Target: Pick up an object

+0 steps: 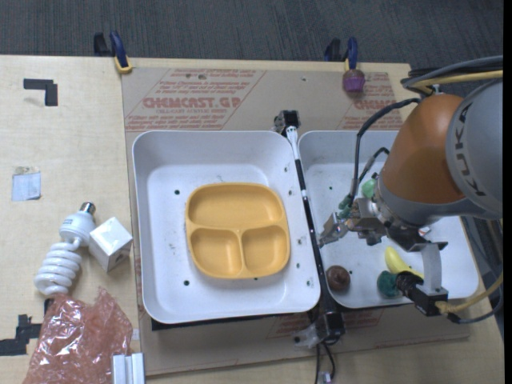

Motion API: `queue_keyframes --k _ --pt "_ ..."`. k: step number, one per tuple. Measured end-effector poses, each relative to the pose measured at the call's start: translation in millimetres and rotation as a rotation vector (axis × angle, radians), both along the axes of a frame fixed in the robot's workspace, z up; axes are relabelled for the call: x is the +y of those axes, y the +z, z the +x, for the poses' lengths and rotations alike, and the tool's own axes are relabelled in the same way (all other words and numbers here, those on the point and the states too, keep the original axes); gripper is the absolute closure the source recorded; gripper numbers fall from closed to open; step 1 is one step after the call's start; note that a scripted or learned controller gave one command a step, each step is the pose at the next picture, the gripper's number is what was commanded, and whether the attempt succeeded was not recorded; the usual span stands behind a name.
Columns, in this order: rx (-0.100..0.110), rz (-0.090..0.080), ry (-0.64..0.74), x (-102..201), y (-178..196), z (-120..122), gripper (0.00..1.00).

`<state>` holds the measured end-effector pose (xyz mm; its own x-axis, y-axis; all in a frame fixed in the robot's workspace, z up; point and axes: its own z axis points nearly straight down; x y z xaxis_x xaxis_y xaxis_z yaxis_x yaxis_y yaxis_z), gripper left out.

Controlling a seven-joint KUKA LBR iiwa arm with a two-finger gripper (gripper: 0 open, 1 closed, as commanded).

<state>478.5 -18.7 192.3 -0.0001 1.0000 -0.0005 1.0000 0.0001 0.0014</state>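
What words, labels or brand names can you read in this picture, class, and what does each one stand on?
"CHEMCAST G P", in red, on the brown board under the bins; it repeats fainter near the board's right end.
"KU", black letters, cut off at the edge, on the grey arm.
The finer red print below "CHEMCAST" is too small to read.

The bench [72,158] bears two white bins [160,214], a spiral bulb [62,258], a white cube [110,242] and crumpled pink plastic [76,338].
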Motion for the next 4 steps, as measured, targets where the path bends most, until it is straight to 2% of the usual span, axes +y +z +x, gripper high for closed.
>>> queue_keyframes --k 2,3,4 --pt "0.0 0.0 0.0 0 0 0 0.0" --pt "0.001 0.0 0.0 -82 -48 38 0.0" --pt "0.001 0.0 -0.002 -84 -100 4 0.0"
